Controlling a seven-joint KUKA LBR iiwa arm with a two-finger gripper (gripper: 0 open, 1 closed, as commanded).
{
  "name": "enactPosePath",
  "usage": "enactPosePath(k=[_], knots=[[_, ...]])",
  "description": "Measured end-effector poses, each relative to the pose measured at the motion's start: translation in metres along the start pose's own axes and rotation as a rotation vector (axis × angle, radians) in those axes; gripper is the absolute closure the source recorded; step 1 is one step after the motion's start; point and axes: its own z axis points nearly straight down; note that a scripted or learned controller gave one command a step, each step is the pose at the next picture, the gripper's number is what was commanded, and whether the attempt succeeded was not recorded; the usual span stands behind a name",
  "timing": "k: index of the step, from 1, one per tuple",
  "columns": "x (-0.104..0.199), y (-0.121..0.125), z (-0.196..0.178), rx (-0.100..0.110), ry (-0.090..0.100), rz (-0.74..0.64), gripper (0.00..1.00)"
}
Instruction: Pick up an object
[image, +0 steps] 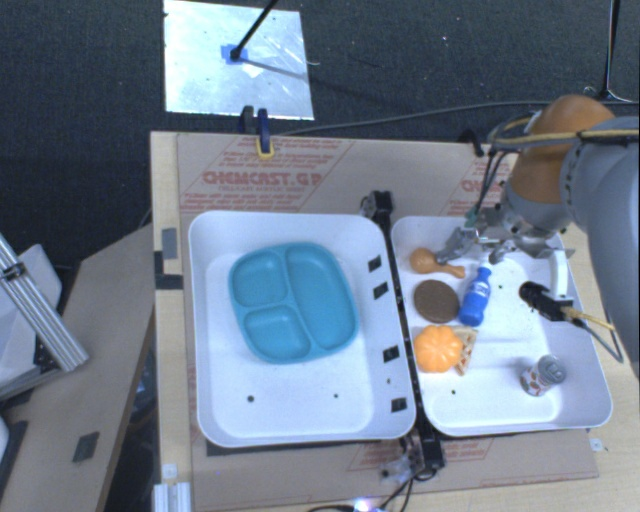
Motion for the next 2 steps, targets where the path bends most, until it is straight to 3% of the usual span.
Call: enactPosePath(k=[1,2], knots=[[-0.0022,0.0054,0.0005,-0.008,-0.002,-0.002,0.00],[-0.0009,0.0054,-0.0086,-0.007,-0.001,-0.005,1.00]])
